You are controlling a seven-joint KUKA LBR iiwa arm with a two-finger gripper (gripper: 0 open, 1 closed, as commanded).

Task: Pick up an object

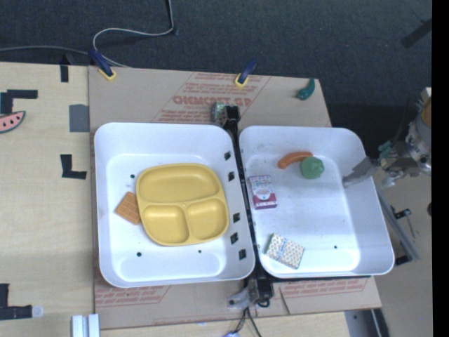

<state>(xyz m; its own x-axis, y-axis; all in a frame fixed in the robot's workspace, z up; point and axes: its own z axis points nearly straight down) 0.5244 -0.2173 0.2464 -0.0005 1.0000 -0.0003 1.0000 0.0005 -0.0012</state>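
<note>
Objects for picking lie spread across the two white bins on the counter (42,244). At the far left of the left bin (112,258) a flat orange cracker (127,208) lies on the bin floor, its right edge tucked under a yellow divided plate (184,203). The plate has three compartments and sits near the middle of that bin.

Both bins rest on a sheet of printed cardboard (203,100). Two yellow-and-blue clamps grip its far edge, one (105,69) at the left corner and one (245,76) nearer the middle. A small teal item (305,90) lies on the cardboard's far right corner.

In the right bin (368,255), a small red-and-white carton (262,192) lies flat just beside the dividing wall. Nearer the front rim, a patterned packet (286,251) lies tilted and well apart from the rest. Toward the back, an orange carrot-shaped piece (294,159) lies next to a green ball (312,167); the two look to be touching or nearly so.

The tool (358,172) shows as a grey piece over the right bin's right rim, to the right of the green ball and apart from it, with nothing seen in its grasp. Whether it is spread or pressed together I cannot tell. The arm (408,153) sits behind it, outside the bin.
</note>
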